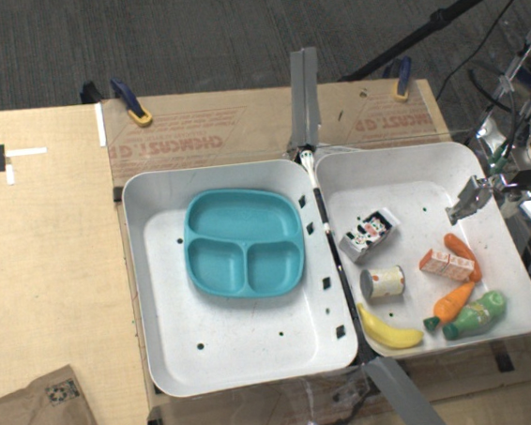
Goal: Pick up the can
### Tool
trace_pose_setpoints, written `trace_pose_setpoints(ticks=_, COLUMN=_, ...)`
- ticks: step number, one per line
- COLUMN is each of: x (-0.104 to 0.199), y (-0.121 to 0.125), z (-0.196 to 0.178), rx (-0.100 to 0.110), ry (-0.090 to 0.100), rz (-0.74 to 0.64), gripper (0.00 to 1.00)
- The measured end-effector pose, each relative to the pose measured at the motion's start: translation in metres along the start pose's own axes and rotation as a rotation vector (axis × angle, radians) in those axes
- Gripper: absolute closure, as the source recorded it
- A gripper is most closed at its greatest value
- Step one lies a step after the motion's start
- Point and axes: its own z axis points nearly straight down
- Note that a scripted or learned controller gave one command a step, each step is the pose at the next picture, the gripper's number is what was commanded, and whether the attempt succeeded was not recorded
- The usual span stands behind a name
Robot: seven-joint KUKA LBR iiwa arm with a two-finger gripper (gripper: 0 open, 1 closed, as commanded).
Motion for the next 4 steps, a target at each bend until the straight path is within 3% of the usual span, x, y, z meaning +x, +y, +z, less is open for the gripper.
trace_pose_setpoints(ticks=1, x=0.072, y=-0.013, z=0.08, rx=-0.002, ry=-0.001, rz=0.098, gripper=0.0)
trace_pose_setpoints(ticks=2, x=0.137, y=-0.03, z=0.1, rx=-0.001, ry=-0.001, rz=0.161, gripper=0.0)
trace_pose_setpoints(ticks=3, x=0.146, y=-0.029, z=0.099, rx=-0.002, ry=-0.001, rz=0.135, gripper=0.0)
trace_pose_setpoints(ticks=4, x=0.075, y=-0.03, z=0.099, rx=-0.003, ry=-0.001, rz=0.224, gripper=0.0)
